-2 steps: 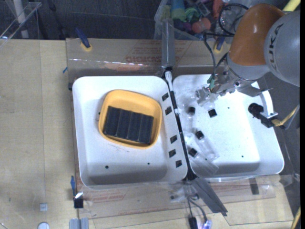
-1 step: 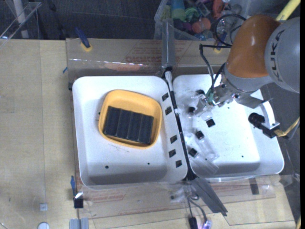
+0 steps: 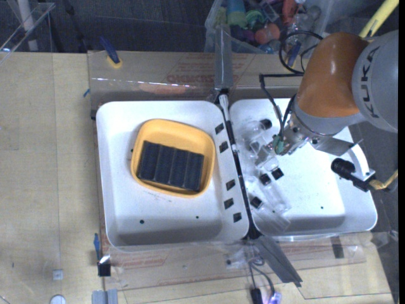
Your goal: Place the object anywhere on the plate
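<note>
The hand (image 3: 273, 145) is largely covered by the arm's orange band (image 3: 329, 75), and its finger state cannot be made out. The arm is cut off by the right edge. Below the hand, clear plastic pieces (image 3: 269, 192) are too faint to be identified. Behind it, a tub of coloured items (image 3: 259, 8) is cropped by the top edge.

Two bins are being carried side by side on the tabletop (image 3: 44, 170). The plate (image 3: 172, 158) is lying in the left bin (image 3: 120, 220), with an object (image 3: 172, 166) on it. The hand (image 3: 275, 147) is positioned over the right bin (image 3: 329, 214).
</note>
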Motion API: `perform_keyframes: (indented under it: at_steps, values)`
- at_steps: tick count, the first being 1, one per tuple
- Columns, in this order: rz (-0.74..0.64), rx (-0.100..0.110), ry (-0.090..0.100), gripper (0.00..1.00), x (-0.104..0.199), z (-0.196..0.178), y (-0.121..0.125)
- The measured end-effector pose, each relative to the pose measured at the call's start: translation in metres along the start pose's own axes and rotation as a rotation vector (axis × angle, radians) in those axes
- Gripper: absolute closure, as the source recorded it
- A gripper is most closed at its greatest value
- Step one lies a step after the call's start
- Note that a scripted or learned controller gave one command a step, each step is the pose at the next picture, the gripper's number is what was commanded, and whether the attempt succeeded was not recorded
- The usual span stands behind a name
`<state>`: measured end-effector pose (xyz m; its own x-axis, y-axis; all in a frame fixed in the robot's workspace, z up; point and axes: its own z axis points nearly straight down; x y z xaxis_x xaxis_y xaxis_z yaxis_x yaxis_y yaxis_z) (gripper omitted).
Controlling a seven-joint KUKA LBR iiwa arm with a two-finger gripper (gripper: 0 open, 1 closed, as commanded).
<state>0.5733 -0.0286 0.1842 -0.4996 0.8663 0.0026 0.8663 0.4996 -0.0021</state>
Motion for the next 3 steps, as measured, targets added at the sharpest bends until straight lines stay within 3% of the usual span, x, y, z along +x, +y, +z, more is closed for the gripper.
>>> perform_keyframes:
  at_steps: [1,2,3]
  values:
    - [-0.141,0.000,0.000,1.00,0.023,0.000,-0.010]
    - [-0.141,-0.001,0.000,0.00,0.023,0.000,-0.010]
    - [-0.139,-0.005,-0.005,0.00,-0.028,0.000,-0.012]
